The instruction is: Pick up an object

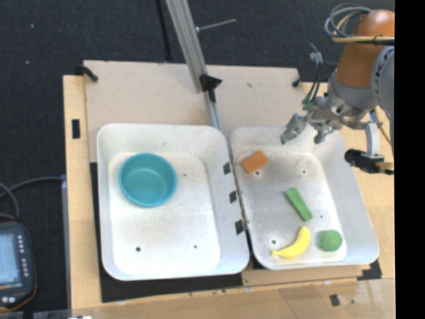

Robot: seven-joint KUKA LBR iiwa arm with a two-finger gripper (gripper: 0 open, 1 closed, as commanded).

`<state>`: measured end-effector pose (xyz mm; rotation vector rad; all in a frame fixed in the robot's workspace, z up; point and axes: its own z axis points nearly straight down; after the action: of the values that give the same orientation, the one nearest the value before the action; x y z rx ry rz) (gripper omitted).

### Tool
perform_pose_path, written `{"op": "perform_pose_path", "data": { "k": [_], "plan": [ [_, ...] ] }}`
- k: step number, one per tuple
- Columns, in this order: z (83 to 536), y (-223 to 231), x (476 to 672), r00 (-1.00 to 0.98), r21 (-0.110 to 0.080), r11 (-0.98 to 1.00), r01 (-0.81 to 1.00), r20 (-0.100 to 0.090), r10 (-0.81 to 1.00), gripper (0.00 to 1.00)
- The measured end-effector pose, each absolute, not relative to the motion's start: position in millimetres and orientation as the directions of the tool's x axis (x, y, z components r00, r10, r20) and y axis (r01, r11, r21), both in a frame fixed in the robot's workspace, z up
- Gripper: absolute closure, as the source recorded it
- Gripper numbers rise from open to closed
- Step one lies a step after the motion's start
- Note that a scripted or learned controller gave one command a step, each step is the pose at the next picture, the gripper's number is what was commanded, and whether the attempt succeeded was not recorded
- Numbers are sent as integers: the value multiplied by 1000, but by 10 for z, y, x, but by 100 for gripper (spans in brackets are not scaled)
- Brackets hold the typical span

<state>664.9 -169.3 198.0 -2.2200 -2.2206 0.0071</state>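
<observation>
My gripper (306, 133) hangs over the far edge of the right bin (352, 198), fingers spread open with nothing between them. Below it to the left, an orange block (254, 161) lies near the bin's far left corner. A green stick (298, 203) lies in the middle of that bin. Near the front edge rest a yellow banana (293, 243) and a green ball (330, 240). All of these lie apart from the gripper.
The left bin (166, 258) holds a teal bowl (148, 179). A slanted metal pole (189, 42) rises behind the bins, ending near their shared far corner. Black clips (234, 195) join the two bins along the middle.
</observation>
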Motion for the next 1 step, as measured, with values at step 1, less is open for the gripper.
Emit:
{"op": "perform_pose_path", "data": {
  "k": [1],
  "plan": [
    [1476,-1801,6600,1,-4,-1,1000,-3,1000,0]
  ]
}}
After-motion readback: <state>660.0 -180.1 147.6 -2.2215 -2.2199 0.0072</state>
